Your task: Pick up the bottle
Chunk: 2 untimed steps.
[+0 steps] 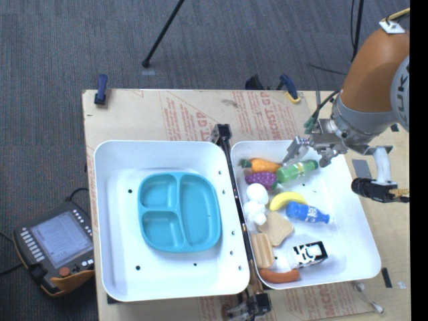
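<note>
Camera view puts the claw (309, 154) wide open directly over the green bottle (297, 171). Its long axis runs left-right (cap end rightward), fingers straddling it.

The divided plate (179, 211) lies in the left bin (107, 179). The toy food fills the right bin (361, 246), at the plate's 3 o'clock.

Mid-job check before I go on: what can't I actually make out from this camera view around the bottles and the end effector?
- End effector: too small and dark to tell open or shut, or whether it touches the green bottle.
- Green bottle: its upper end is partly covered by the end effector.
- Blue bottle: label too small to read.
- Arm: cut off by the right edge.
</note>
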Each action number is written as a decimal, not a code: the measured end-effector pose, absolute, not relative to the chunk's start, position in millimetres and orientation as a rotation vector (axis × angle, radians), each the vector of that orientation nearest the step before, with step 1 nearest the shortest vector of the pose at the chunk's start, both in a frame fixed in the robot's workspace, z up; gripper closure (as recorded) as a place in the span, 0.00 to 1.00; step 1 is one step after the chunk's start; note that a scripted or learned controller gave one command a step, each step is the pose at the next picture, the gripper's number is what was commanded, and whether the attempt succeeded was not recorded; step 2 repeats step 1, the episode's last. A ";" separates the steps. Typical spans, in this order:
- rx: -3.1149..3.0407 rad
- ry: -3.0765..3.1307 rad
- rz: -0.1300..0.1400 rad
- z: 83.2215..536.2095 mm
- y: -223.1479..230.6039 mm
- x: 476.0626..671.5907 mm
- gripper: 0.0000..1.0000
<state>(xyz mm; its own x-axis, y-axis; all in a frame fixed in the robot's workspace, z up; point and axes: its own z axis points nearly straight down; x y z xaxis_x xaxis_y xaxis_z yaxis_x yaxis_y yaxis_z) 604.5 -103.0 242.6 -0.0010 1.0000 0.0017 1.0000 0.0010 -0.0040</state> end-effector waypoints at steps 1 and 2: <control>-2.214 -2.220 0.003 252.3 -102.4 604.9 1.00; -2.214 -2.220 0.003 252.3 -102.4 604.9 1.00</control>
